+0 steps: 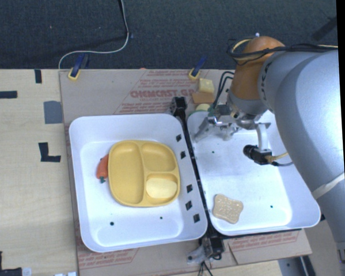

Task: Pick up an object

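The hand (213, 125), grip unreadable, hovers well apart from the cracker (227, 208).

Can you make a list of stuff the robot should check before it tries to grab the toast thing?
1. Toast piece in sight, lying in the right bin: ok.
2. Nothing lying on or touching the toast piece: ok.
3. Claw above the toast piece: not ok, it is at the bin's far end.
4. Claw fingers open: cannot tell.
5. Claw carrying nothing: cannot tell.
6. Yellow plate out of the way, in the left bin: ok.
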`<state>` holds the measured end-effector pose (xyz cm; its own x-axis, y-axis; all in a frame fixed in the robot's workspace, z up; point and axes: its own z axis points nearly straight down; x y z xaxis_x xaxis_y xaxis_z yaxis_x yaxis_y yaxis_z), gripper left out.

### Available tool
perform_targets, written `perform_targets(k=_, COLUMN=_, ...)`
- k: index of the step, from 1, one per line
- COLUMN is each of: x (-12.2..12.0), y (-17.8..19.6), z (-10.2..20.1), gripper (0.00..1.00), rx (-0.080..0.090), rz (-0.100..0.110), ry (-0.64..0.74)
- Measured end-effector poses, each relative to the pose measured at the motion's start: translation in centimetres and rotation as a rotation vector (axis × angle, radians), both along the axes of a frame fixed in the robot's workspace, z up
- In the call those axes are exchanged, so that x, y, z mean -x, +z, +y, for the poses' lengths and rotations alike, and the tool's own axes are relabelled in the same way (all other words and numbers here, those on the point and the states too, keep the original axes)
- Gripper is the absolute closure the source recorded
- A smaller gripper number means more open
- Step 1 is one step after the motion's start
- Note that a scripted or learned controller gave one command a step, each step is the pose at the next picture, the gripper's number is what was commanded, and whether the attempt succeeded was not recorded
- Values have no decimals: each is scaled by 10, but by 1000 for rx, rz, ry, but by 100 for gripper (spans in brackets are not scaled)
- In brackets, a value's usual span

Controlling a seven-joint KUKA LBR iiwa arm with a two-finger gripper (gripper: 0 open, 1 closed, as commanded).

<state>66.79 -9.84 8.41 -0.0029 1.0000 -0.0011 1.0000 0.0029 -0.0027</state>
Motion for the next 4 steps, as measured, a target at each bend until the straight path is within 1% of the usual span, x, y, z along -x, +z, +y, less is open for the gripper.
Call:
perform_targets(k=1, x=0, y=10, z=1, gripper=100, rx=1, rz=0, ry=1)
perform_targets(k=2, x=0, y=9, z=0, gripper=0, rx=1, rz=0, ry=1)
perform_targets(k=3, x=10, y=0, z=4, gripper=0, rx=0, rz=-1, ry=-3)
perform_targets(k=4, x=2, y=0, z=-1, gripper=0, rx=0, rz=-2, ry=-1)
